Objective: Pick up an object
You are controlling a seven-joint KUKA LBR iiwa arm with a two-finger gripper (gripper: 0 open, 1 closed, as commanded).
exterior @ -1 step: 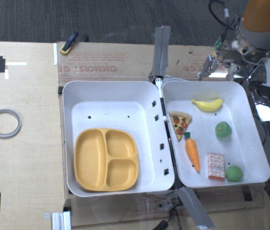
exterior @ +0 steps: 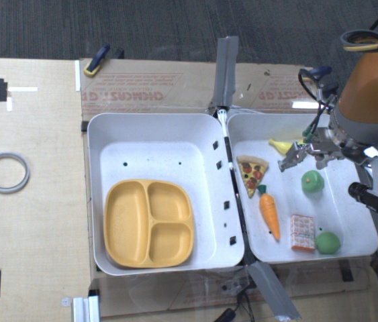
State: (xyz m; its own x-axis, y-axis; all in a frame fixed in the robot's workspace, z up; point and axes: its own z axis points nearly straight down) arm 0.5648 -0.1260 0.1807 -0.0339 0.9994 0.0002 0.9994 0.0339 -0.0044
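A yellow banana [exterior: 280, 146] (small, toy-like) lies in the right bin [exterior: 356, 247] just beside the gripper [exterior: 295, 154]; whether it is open I cannot tell.

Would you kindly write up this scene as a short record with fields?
left bin: yellow divided plate
right bin: pizza slice toy, carrot, two green balls, small red-and-white packet, yellow piece
gripper: over the right bin's back part, near the yellow piece
held: nothing seen between the fingers
bench: tape roll at far left
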